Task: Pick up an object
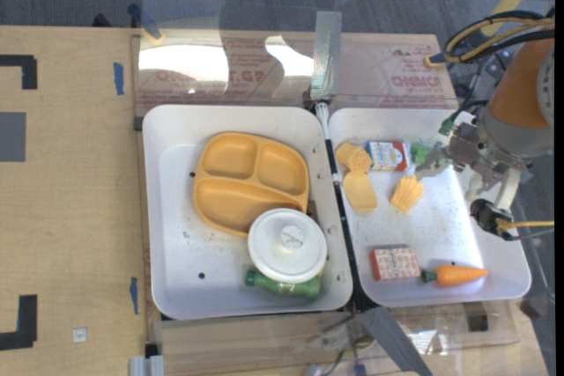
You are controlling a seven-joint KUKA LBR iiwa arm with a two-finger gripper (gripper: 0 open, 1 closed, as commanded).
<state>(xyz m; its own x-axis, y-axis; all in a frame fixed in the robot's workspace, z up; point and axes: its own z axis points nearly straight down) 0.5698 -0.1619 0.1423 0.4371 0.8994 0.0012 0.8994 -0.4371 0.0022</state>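
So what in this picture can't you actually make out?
- End effector, camera view: too small and cluttered to tell whether it grips anything.
- Green bottle: mostly hidden under the white bowl.
- Yellow divided plate: near corner covered by that bowl.
- Small carton: label too small to read.

Glossy white plastic bins [167,216]; smooth matt yellow plastic plate [238,180]; matt wooden bench [62,189]
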